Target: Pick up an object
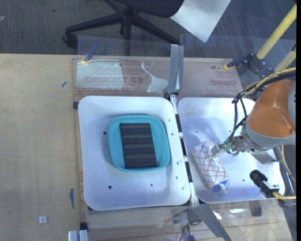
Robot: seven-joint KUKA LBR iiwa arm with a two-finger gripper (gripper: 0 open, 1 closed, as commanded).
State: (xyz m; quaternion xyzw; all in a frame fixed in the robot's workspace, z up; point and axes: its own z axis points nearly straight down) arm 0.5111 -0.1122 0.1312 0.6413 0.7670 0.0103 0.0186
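1. Camera view is showing the claw (225,148) hovering beside the red-checked object (210,167) in the right bin (244,188).
2. I cannot tell how the claw is set.
3. I am centering it above the object before descending.

Robot lab: bench (33,141), white bins (94,188), office chair (127,14)

Left shallow white plastic bin (94,155): holds teal square tray (113,141) bearing dark ribbed rectangular block (138,145); right shallow white plastic bin (197,117), adjoining: holds red-and-white net-patterned pouch (210,167) near its front-left, two-finger gripper (220,148) just behind-right of pouch.
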